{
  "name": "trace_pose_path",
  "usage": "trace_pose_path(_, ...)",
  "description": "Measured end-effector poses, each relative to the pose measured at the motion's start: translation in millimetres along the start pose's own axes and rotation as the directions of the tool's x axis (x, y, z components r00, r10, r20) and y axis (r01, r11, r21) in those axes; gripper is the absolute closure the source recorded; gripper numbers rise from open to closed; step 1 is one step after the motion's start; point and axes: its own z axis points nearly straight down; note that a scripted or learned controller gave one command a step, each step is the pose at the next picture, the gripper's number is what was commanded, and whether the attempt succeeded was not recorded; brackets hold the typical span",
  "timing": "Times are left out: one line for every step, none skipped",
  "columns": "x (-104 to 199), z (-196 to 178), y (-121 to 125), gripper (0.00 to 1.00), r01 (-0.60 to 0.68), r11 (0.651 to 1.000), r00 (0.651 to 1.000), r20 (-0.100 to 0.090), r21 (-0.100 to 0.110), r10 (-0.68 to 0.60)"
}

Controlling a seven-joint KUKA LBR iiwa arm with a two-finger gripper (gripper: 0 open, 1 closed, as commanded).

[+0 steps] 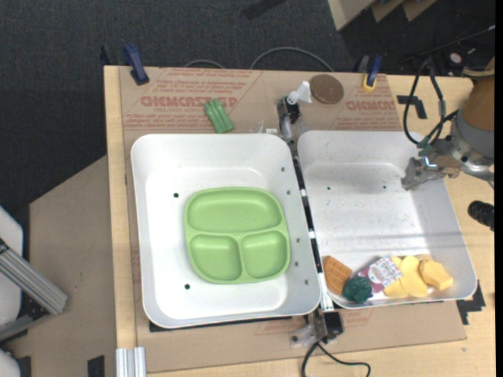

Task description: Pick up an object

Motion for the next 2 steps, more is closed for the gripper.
trace_pose_path(44, -29, -62, 1.0, 0.003, 1.0, 1.0, -0.002, -0.001, -0.003)
trace_pose_path(43, -70, 18, 1.0, 0.006, 1.0, 1.0, 0.004, -0.014, -0.006)
